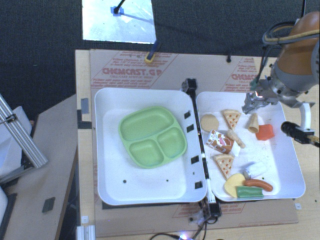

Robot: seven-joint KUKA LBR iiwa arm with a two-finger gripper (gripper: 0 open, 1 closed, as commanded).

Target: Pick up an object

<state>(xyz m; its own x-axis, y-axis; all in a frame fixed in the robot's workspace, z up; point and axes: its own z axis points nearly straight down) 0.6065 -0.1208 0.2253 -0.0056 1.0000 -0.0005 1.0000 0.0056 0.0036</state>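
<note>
Nearest my camera, along the front rim of the right bin (292, 186), I see a red sausage (258, 185) lying on a green block (249, 192) beside a yellow round piece (233, 185); all three sit well toward me and slightly left of the gripper (252, 104). From my seat the gripper hangs over the back part of that bin, with the grey arm and its orange band (305, 29) running off to the right. Whether its fingers are apart or together I cannot tell; the wrist hides them, and nothing I can see sits between them.

Just below the gripper lies a tan cone (253, 122), and just right of the cone an orange block (265, 132). A pizza slice (231, 118) lies just left and a little toward me from the gripper, with a round cracker (209, 122) further left still. Further toward me are a red-and-white packet (219, 142), a pale stick (235, 138) touching it, and a second pizza slice (224, 164). Any of these could be the object to pick; all rest on the bin floor.

Well to the gripper's left, across the divider, the left bin (112, 184) holds a green compartment plate (152, 136). Beyond the bins, far back and left of the gripper, a shiny square sheet (119, 14) lies on the dark surface.
</note>
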